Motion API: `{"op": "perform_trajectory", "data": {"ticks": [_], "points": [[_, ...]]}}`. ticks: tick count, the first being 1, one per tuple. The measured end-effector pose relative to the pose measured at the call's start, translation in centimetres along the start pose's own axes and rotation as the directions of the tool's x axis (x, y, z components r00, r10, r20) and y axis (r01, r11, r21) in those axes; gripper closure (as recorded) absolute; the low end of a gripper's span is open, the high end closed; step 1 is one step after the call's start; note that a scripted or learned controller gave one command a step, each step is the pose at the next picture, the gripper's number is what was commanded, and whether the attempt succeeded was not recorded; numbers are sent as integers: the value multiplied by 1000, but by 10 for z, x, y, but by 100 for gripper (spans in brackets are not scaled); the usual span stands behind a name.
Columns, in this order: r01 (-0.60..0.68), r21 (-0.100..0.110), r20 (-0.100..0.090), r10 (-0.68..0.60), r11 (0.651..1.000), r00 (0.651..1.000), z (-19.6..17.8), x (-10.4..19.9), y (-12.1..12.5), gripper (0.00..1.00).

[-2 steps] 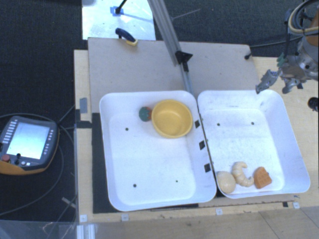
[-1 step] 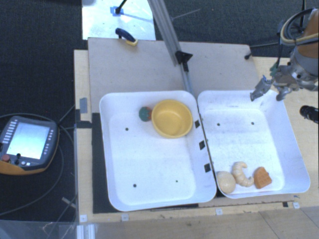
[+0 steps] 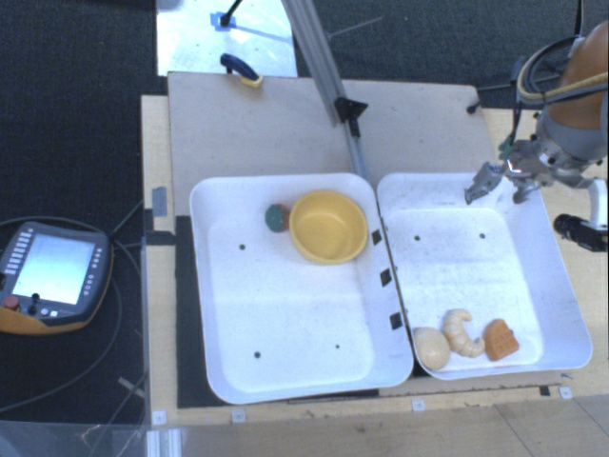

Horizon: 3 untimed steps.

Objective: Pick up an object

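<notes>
Lying in the lower right of the frame, at the near edge of the right shallow white bin [image 3: 533, 255]: a pale curled shrimp-like piece [image 3: 462, 332], long axis running roughly top to bottom, its hook bending toward the left at the top. Flanked on its left by a smooth cream egg-shaped lump [image 3: 432, 347], touching or just beside it, and on its right by a rough orange chunk [image 3: 500, 340], blocky and crumpled-looking. Poised over the upper right corner of that bin, well apart from these three: the grey two-finger gripper [image 3: 500, 187], fingers spread with nothing between them, pointing down and to the left. In the left shallow white bin [image 3: 228, 331], upper middle of the frame: a glossy yellow round bowl [image 3: 328, 226], upright, with a small dark green ball [image 3: 277, 217] just beside its left rim. Between the two bins, a line of small black tabs. Slanting down from the top centre, a silver metal pole [image 3: 311, 36]. At far left on the dark carpet, an orange-edged handheld control pad [image 3: 52, 276] with a bright screen.
</notes>
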<state>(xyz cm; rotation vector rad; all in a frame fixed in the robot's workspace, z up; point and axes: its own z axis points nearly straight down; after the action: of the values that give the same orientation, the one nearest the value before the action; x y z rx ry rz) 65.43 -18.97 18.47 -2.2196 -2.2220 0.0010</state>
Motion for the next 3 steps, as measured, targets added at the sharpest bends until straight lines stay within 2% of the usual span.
{"op": "perform_trajectory", "data": {"ticks": [1, 2, 3], "points": [[-1, 3, -1, 1, 1000, 1000, 61, -5, -4, 0], [0, -4, 1, 0, 1000, 1000, 47, -5, -2, 100], [-1, -7, 2, 1, 1000, 1000, -8, -15, 1, 100]]}}
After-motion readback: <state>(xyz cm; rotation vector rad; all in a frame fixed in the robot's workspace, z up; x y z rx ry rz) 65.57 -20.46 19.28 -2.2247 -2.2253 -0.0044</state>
